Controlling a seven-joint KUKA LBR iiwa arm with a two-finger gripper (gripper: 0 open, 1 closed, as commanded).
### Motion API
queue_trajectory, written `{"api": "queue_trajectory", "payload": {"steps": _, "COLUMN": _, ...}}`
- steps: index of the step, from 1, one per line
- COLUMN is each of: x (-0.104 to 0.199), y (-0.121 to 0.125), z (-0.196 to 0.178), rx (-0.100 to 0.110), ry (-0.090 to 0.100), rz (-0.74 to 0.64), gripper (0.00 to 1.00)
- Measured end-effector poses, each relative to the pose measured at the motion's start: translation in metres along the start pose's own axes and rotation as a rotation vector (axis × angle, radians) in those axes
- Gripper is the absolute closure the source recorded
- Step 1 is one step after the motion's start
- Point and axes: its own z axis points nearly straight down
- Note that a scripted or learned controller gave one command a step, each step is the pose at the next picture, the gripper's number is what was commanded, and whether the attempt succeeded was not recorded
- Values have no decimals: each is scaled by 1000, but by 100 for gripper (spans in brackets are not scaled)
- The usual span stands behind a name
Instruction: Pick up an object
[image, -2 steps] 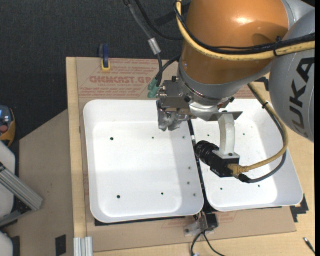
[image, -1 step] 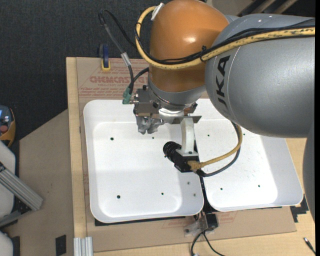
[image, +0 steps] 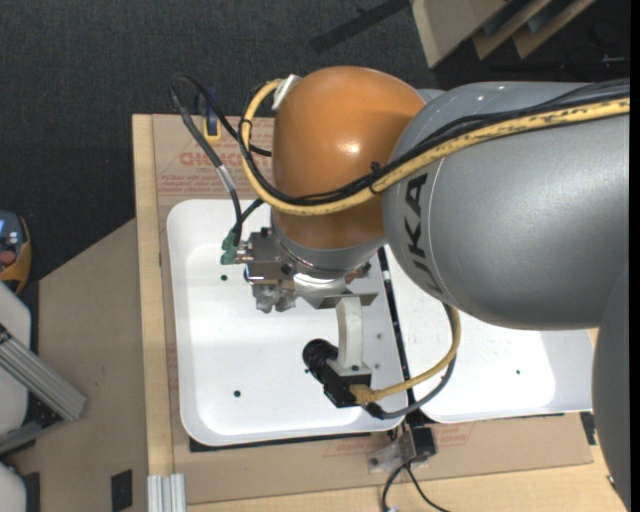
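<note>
My gripper (image: 270, 288) hangs low over the back middle of the left white bin (image: 205, 340), just under the orange wrist band (image: 335, 150). From this angle I see only its grey metal body. The big grey arm (image: 520, 190) reaches in from the right and hides the back of both bins and whatever lies beneath it. The bare bin floor to the left of and in front of the gripper carries only a few tiny dark specks (image: 237, 393).
The right white bin (image: 510, 385) shows only its front strip below the arm. A dark divider (image: 395, 320) runs between the bins. Both sit on a brown cardboard sheet (image: 150, 300); cables (image: 215, 140) trail at the back left.
</note>
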Motion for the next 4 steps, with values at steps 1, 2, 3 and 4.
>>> {"api": "queue_trajectory", "payload": {"steps": 1, "x": -70, "y": 22, "z": -52, "rx": -14, "ry": 1, "rz": 10, "gripper": 100}}
{"api": "queue_trajectory", "payload": {"steps": 2, "x": 2, "y": 89, "z": 28, "rx": -12, "ry": 4, "rz": -1, "gripper": 100}}
{"api": "queue_trajectory", "payload": {"steps": 3, "x": -87, "y": 108, "z": -17, "rx": -11, "ry": 1, "rz": 8, "gripper": 100}}
{"api": "queue_trajectory", "payload": {"steps": 4, "x": -26, "y": 121, "z": 63, "rx": 0, "ry": 1, "rz": -2, "gripper": 100}}
